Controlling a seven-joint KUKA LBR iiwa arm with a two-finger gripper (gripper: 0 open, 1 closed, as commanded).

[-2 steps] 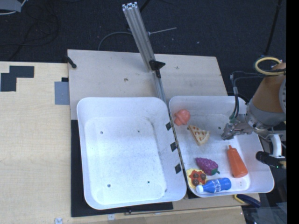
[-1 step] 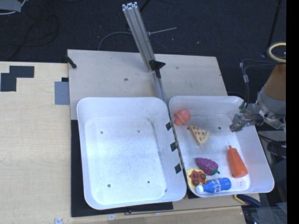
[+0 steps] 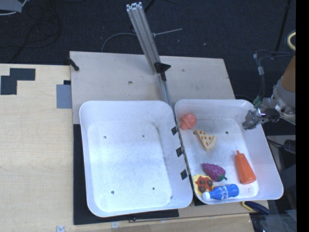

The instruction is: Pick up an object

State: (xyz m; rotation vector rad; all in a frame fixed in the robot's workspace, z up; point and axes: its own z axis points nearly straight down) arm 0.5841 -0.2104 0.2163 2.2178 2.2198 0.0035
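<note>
A single fixed camera is mounted above the bench [image 3: 145,76] and is directed downward at a slant. Both white bins are taken in whole: the left bin [image 3: 126,158] sits at the centre of the frame, the right bin [image 3: 227,151] toward the right side. The scene is viewed from a moderate height, so that surrounding dark floor and a pale wooden surface [image 3: 34,149] at left are also included.

Pale bench board [image 3: 116,76], lying slantwise under two shallow white bins. Left bin [image 3: 128,158] resting on the board's near half; right bin [image 3: 263,144] touching the left bin along its right wall, divider clips between. Slim aluminium rail [image 3: 145,37] running back from the bins' shared seam across the board's far edge.
</note>
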